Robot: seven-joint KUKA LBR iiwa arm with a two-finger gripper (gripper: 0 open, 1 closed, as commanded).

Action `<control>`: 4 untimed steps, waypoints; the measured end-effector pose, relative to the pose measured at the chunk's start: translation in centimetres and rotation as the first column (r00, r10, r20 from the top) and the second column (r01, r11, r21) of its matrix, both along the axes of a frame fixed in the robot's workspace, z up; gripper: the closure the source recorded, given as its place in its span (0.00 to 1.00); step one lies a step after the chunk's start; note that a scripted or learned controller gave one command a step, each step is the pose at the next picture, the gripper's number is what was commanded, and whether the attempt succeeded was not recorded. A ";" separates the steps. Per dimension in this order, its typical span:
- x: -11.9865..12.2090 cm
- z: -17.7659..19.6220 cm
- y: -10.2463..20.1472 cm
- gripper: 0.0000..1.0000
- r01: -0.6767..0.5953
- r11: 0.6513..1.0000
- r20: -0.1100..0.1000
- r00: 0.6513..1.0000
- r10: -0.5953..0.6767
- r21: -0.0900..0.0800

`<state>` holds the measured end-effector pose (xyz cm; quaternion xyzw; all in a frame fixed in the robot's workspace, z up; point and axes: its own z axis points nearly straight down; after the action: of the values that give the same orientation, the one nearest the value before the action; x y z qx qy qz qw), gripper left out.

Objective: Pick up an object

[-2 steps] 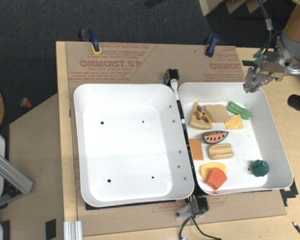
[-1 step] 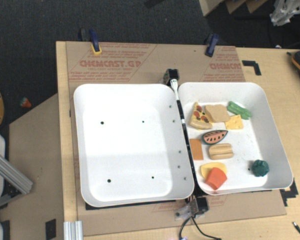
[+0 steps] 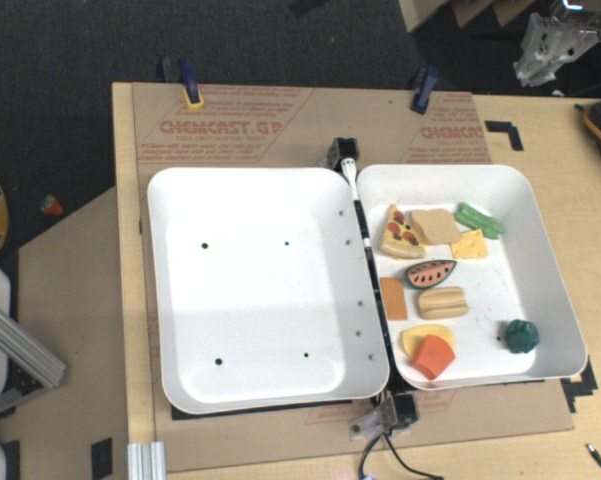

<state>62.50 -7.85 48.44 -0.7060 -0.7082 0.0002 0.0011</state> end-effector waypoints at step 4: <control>-14.6 4.6 17.5 1.00 -0.004 1.000 0.010 1.000 0.004 0.001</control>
<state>47.94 9.67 53.07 -0.7047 -0.7095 -0.0037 -0.0019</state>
